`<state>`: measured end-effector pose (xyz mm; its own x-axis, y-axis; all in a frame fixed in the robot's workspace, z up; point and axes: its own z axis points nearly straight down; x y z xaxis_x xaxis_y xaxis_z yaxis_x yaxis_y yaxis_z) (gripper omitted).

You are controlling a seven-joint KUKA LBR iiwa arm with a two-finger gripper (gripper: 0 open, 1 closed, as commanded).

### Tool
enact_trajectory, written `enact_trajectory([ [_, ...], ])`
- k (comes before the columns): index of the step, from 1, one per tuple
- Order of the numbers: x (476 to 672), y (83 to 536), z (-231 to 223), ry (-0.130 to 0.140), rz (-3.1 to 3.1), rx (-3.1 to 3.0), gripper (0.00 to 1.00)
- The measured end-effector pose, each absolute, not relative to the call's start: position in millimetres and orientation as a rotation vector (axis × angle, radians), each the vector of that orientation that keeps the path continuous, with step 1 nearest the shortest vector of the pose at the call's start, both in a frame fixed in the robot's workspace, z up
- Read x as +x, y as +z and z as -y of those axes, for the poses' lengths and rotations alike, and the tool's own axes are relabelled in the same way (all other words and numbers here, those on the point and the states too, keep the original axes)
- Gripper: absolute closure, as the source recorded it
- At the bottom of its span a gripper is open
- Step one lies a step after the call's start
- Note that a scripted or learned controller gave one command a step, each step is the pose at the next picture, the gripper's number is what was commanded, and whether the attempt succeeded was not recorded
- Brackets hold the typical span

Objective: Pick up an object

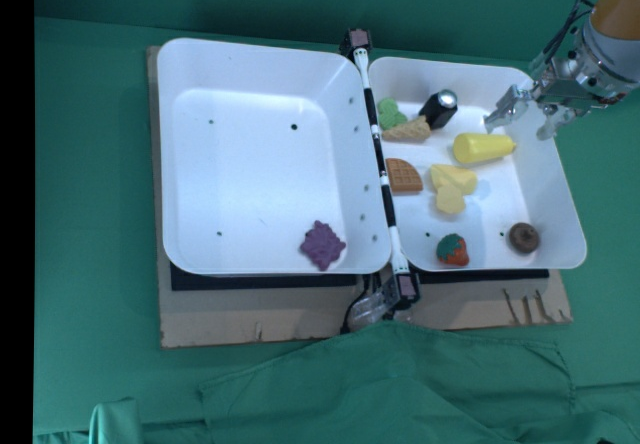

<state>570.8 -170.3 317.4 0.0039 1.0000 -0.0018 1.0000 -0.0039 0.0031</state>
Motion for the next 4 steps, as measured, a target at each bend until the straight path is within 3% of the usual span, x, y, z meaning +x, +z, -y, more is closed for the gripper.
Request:
enact_trajectory([
  [1, 523.4, 328.1, 98.7, 0.004, -2.225, 2.218, 0.0],
  [2, 555.6, 232.3, 93.0, -0.007, -2.222, 2.227, 0.0],
  [3, 549.4, 181.3, 135.6, 0.009, -2.209, 2.226, 0.0],
  [4, 552.4, 198.7, 135.8, 0.017, -2.2, 2.216, 1.0],
])
